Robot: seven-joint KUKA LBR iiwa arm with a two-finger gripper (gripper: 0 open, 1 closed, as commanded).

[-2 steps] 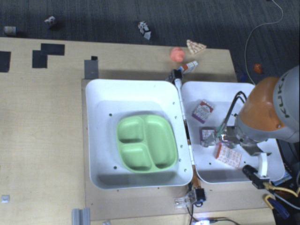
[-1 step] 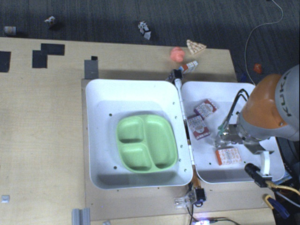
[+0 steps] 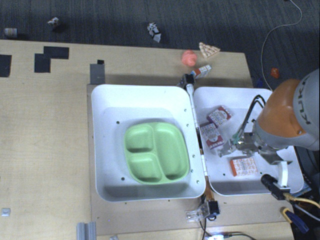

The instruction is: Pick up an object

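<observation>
My gripper (image 3: 234,146) hangs low over the right bin (image 3: 220,96), reaching in from the right under the orange wrist band. Several small packets lie beneath and beside it: a red-and-white packet (image 3: 219,115) toward the back, two more packets (image 3: 211,135) just left of the fingertips, and an orange-edged white packet (image 3: 244,166) directly in front of the gripper. The gripper sits between the left packets and the orange-edged one. I see nothing lifted off the bin floor.
The left bin (image 3: 105,104) holds a green divided tray (image 3: 156,152). On the bench behind the bins lie a pink ball (image 3: 189,58), a pizza-slice toy (image 3: 208,49) and a small tube (image 3: 201,72). Cables run along the right side.
</observation>
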